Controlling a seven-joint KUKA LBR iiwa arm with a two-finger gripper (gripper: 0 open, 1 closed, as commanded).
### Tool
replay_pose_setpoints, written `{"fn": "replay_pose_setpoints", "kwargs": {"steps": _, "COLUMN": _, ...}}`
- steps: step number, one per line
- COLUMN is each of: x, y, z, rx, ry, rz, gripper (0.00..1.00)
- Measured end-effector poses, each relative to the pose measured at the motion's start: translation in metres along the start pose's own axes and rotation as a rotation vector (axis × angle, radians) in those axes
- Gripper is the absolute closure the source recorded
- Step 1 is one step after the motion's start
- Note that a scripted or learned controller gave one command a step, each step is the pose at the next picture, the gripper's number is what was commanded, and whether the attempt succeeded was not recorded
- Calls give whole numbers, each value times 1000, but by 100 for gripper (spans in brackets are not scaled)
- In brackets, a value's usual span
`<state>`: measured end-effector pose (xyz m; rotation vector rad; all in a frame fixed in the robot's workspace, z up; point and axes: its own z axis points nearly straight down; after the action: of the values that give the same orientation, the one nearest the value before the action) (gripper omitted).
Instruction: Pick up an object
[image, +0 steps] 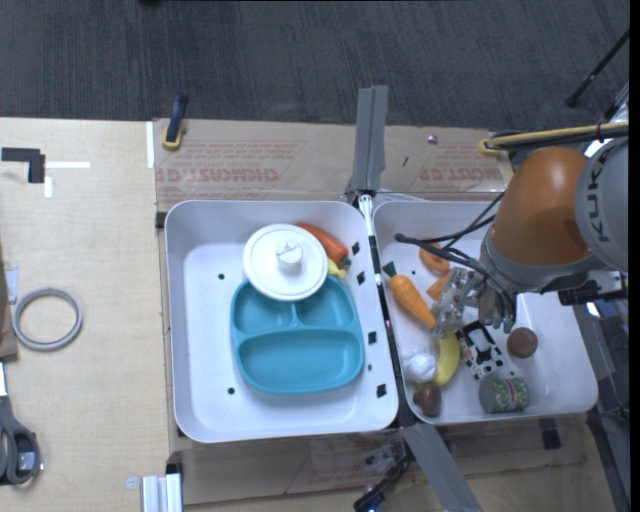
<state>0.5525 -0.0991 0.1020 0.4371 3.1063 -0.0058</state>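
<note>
My gripper (458, 308) hangs low over the middle of the right bin (560, 400), under the grey arm with its orange band (540, 205). Just left of it lies an orange carrot (411, 300). A yellow banana (446, 358) sits right below it, close to the tip. An orange piece (434, 262) shows at the gripper's upper left. A brown ball (522, 343) and a speckled green ball (503, 393) rest to its lower right. A white lump (419, 367) and a dark brown lump (428, 399) lie near the bin's front left corner. I see nothing held.
The left bin (195, 400) holds a blue divided plate (295, 350), a round white lid (286, 262) on the plate's far edge, and a red-orange vegetable (325, 240) beside a small yellow piece (338, 268). A roll of tape (43, 318) lies on the bench at far left.
</note>
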Motion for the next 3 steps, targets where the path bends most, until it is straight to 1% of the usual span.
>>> {"fn": "replay_pose_setpoints", "kwargs": {"steps": 1, "x": 31, "y": 97, "z": -91, "rx": -4, "ry": 2, "rz": 40, "gripper": 100}}
{"fn": "replay_pose_setpoints", "kwargs": {"steps": 2, "x": -27, "y": 144, "z": -132, "rx": -3, "ry": 1, "rz": 1, "gripper": 100}}
{"fn": "replay_pose_setpoints", "kwargs": {"steps": 3, "x": -41, "y": 115, "z": -179, "rx": -3, "ry": 0, "rz": -113, "gripper": 100}}
